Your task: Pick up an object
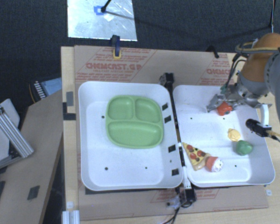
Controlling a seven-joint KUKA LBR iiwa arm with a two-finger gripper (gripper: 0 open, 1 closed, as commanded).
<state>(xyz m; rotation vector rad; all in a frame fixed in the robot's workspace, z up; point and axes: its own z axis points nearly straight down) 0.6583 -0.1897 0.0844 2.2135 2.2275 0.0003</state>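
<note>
Orange object in right bin, at end effector.
Cannot tell end effector state; pizza toy, green toy lie nearer the front.

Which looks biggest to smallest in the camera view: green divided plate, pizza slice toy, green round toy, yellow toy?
1. Green divided plastic plate, by far the largest.
2. Pizza slice toy.
3. Green round toy.
4. Small yellow toy, only slightly smaller than the green one.

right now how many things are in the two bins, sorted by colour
green: 2, the divided plate in the left bin and a small round toy
orange-red: 1, toy under the gripper
yellow: 1, toy
pizza slice: 1
red and white toy: 1
total: 6
</note>
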